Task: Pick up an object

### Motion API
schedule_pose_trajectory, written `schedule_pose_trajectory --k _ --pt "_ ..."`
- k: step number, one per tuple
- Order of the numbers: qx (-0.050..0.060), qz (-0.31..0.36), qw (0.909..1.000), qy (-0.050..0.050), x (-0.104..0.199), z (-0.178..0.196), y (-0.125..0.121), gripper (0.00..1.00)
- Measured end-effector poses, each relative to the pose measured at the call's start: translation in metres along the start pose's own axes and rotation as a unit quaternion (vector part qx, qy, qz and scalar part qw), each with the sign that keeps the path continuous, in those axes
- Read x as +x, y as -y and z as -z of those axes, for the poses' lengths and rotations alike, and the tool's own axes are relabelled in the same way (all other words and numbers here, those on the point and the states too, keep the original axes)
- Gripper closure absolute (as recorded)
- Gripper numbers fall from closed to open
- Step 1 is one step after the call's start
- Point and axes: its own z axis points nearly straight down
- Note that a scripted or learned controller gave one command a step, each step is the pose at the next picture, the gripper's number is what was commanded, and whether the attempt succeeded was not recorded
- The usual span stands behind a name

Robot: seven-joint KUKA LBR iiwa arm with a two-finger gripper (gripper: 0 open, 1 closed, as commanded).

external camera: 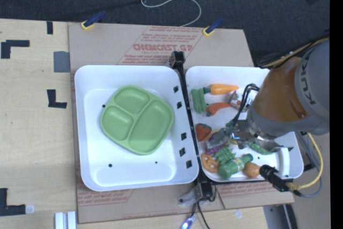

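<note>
Toy foods, the candidates for picking, lie heaped in the right bin (pixel 195 73): an orange carrot (pixel 222 88) at the upper edge of the pile, a second carrot (pixel 218 108) just below it, a green pod (pixel 198 99) beside the divider, a red piece (pixel 202 131) lower down, and a cluster of green and orange items (pixel 228 163) near the lower rim. The left bin (pixel 86 115) holds a green divided plate (pixel 138 119). Both bins rest on a cardboard sheet (pixel 161 43) on the bench.

I see the arm (pixel 284 99) reaching in from the right of the frame, its orange band over the right bin, and the gripper (pixel 231 135) low among the pile at mid-bin, near a purplish item (pixel 217 139). From this angle I cannot tell how the gripper is set or whether anything is caught in it.

Risks, as I judge them: the items touch and overlap, so a closing grasp may catch two at once or pinch only an edge and let it slip on the lift. Rounded plastic shapes may squirt sideways under pressure. A descent this deep into the heap may also shove neighbours against the bin wall, or jam the tool against the bin floor.
</note>
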Motion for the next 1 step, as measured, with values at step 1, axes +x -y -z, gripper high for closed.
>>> schedule_pose_trajectory --k 1 --pt "-0.007 0.005 1.0000 0.000 0.0781 0.0499 -0.0042 0.00"
